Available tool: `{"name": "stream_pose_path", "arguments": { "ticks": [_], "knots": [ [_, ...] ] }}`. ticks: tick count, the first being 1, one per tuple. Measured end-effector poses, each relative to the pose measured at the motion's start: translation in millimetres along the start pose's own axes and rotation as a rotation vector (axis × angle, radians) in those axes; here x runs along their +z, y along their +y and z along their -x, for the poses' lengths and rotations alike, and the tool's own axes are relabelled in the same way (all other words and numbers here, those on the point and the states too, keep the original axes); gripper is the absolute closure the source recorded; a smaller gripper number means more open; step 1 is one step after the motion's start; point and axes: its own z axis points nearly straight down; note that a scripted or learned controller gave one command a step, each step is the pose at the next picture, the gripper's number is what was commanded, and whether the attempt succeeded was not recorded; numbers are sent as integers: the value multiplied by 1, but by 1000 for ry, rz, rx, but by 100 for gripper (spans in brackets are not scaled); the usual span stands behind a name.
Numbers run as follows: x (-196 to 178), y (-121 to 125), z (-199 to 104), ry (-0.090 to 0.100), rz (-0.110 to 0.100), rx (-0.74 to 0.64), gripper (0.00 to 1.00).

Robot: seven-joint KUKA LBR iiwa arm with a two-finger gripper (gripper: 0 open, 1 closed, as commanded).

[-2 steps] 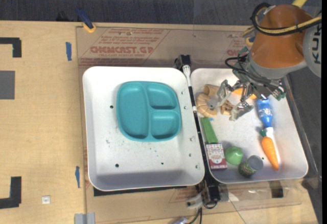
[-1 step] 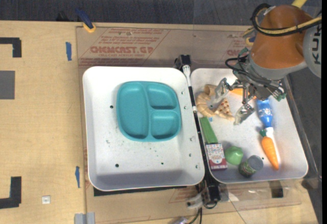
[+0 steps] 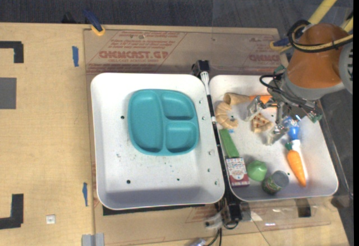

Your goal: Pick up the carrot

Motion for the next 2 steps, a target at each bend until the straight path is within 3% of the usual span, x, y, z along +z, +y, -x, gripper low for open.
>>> {"name": "stream_pose_path", "arguments": {
  "ticks": [1, 2],
  "knots": [
    [3, 28, -105, 2, -3, -342, 0],
    [3, 28, -121, -4, -7, -737, 0]
  ]
}}
